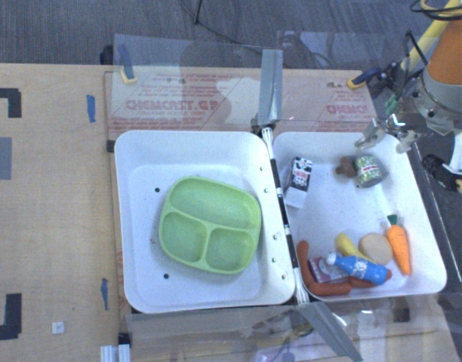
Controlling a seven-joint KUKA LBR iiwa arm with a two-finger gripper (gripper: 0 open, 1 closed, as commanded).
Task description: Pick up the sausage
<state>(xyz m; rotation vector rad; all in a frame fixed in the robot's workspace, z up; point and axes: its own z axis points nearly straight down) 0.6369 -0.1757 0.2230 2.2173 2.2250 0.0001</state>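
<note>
The sausage (321, 281) lies in the right bin (423, 202), at its front left corner. It is long, red-brown and bent along the front wall. There is one sausage. A small red packet (328, 268) and one blue bottle (361, 268) rest on top of it.

Next to them sit one yellow banana (346, 244), one tan round thing (375, 248) that may be a cookie, and one orange carrot (399, 247) by the right wall.

Near the back of this bin there is one green can (369, 170) with a small brown lump (346, 167) just beside it. One black and white carton (299, 179) lies by the left wall.

The left bin (133, 225) carries one green plate (210, 224) with three parts. There are two bins on the bench.

The gripper (387, 132) hangs over the back right corner of the right bin, well apart from the sausage. Its two fingers look spread apart, with nothing between them.
</note>
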